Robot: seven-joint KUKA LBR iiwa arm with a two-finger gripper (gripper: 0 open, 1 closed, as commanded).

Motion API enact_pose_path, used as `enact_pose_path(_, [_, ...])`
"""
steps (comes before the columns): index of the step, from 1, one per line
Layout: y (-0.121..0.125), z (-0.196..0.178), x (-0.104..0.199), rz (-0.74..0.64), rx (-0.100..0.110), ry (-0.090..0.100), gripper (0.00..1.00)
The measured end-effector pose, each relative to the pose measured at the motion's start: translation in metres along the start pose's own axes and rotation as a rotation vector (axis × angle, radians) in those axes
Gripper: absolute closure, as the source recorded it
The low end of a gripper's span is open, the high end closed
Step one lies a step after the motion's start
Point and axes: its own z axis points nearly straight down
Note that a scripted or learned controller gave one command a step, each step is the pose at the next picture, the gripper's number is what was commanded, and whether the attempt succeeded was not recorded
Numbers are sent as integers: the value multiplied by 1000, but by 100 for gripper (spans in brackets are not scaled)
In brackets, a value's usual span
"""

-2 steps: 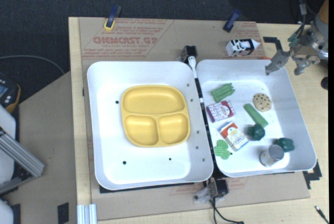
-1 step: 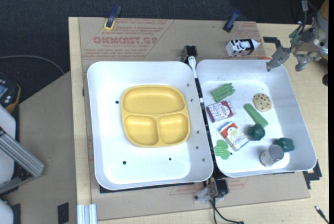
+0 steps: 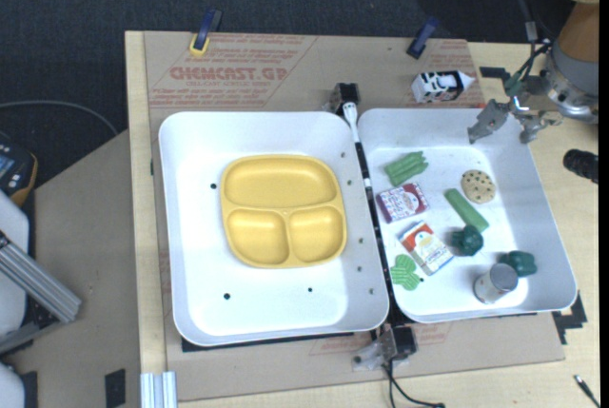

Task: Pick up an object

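- Hanging over the far right corner of the right bin point(image 3: 542, 197), the tool point(image 3: 504, 121) sits at the end of the arm, which comes in from the right edge of the view.
- Its two fingers look spread apart, one tip pointing left over the bin's far edge, the other nearer the arm — nothing is between them.
- The right bin holds the loose things, all lying on its floor and well apart from the tool:
- a green bundle point(image 3: 406, 167) near the far left of the bin, tilted;
- a red-and-white packet point(image 3: 402, 203) just near of it;
- a round cookie point(image 3: 478, 186) with dark spots, toward the right, the closest thing to the tool;
- a long green piece point(image 3: 466, 209) slanting from the cookie's left down to a dark green lump point(image 3: 467, 242), which it seems to touch;
- a small carton point(image 3: 425, 248) with red and white print, left of the lump;
- a bright green leaf shape point(image 3: 405, 272) at the near left, by the bin's wall;
- a grey can point(image 3: 496, 283) at the near right, with a dark teal piece point(image 3: 520, 262) just beside it.
- The left bin point(image 3: 190, 206) carries a yellow divided plate point(image 3: 283, 209) with three sections — one wide section far, two smaller ones near.
- On the desk point(image 3: 152, 92) beyond the right bin stands a small black-and-white box point(image 3: 440, 86).
- Two clamps grip the desk's far edge: a yellow one point(image 3: 202, 35) on the left and a blue one point(image 3: 422, 39) further right.
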Motion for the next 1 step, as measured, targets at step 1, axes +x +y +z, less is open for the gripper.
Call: enact_pose_path(1, [-6,44,2,0,1,0,0])
